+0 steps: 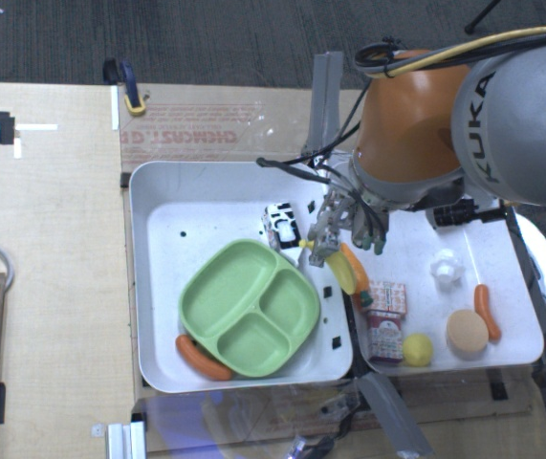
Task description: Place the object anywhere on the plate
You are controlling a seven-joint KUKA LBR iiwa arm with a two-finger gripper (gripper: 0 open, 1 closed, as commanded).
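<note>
Light wood bench on dark carpet, with a cardboard sheet under the two bins. Left bin: green plate near its front edge, sausage touching the plate's front-left rim, black-white block just behind the plate. At the edge between the bins the gripper hangs with a banana between its closed-in fingers, just right of the plate; right bin has a carton, lemon, clear lump, beige ball and carrot near its front-right corner.
</note>
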